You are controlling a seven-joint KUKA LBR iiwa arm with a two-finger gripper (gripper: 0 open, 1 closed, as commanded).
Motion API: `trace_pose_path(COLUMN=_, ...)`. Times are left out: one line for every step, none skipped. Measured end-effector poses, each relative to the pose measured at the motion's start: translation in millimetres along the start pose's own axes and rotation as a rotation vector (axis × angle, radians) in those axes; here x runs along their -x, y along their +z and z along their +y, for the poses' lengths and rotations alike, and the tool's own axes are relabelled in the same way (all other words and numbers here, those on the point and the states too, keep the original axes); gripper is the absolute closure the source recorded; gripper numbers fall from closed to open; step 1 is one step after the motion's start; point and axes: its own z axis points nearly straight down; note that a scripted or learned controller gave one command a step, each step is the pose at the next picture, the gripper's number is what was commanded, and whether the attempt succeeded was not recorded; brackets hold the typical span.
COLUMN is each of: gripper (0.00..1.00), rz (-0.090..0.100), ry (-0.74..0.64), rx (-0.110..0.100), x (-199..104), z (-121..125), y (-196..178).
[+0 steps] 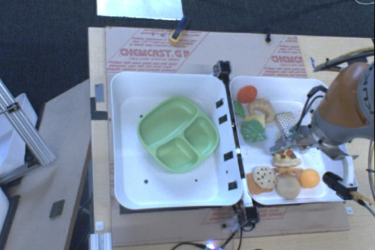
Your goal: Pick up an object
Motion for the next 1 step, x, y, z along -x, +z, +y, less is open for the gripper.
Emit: trace_pose_path(gripper=1.00, rz=-0.002, ry=0.000, rx=0.006, x=0.6, z=1.6, y=-12.4)
